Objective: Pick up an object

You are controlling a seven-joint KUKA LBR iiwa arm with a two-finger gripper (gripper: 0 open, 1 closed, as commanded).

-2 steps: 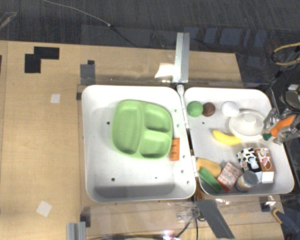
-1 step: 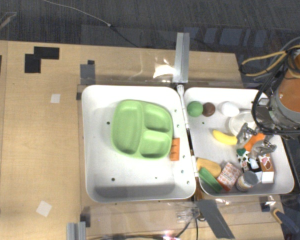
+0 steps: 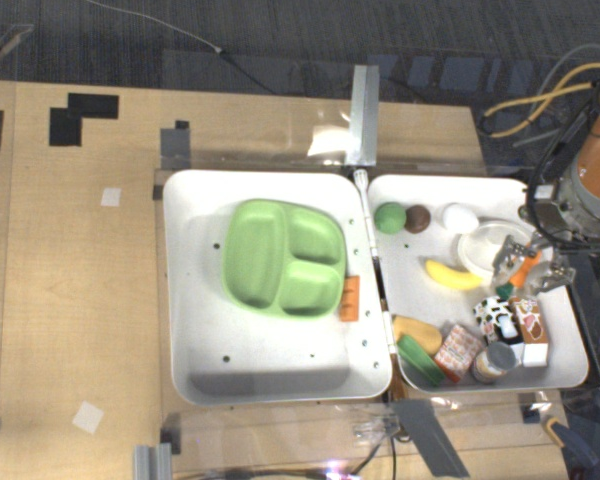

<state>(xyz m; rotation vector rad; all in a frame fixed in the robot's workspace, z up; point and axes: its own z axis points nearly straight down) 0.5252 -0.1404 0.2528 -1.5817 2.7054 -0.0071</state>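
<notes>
My gripper (image 3: 528, 266) hangs low over the right side of the right bin (image 3: 572, 368). Its two fingers (image 3: 503, 257) stand apart, so it is open. A small orange carrot-like toy (image 3: 520, 270) with a green end lies between them, and neither finger visibly touches it. Just left of the gripper are a clear cup (image 3: 482, 245) and a yellow banana (image 3: 450, 275). A black-and-white cow-patterned item (image 3: 496, 317) lies right below the gripper.
The right bin also holds a green ball (image 3: 389, 217), a brown ball (image 3: 417, 218), a white lump (image 3: 459, 215), small boxes (image 3: 459, 349), a can (image 3: 493, 361). The left bin (image 3: 195, 348) holds a green divided plate (image 3: 283, 256) and an orange block (image 3: 349, 299).
</notes>
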